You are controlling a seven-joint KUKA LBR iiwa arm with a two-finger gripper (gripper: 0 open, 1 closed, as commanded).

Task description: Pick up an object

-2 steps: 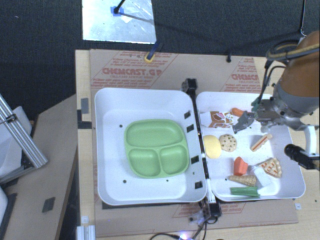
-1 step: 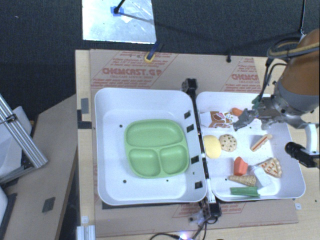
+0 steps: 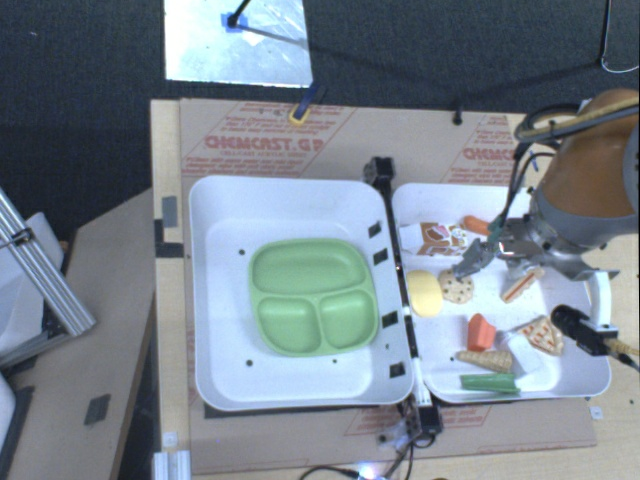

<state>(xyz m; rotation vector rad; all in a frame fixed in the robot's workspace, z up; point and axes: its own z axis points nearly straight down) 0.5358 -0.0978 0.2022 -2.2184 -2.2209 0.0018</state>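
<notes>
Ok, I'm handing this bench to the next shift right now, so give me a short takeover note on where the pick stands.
Gripper: hangs low over the right bin, above the cookie; nothing seen between its fingers.
Things: toy food lies in the right bin, including a yellow piece, hot dog, pizza slice, orange piece and green stick. The green divided plate sits in the left bin.
Done: no object lifted.
Left: grasp one item and raise it.

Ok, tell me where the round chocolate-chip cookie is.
The round chocolate-chip cookie lies in the right white bin, just right of the pale yellow lemon-shaped toy and below the gripper.
</notes>
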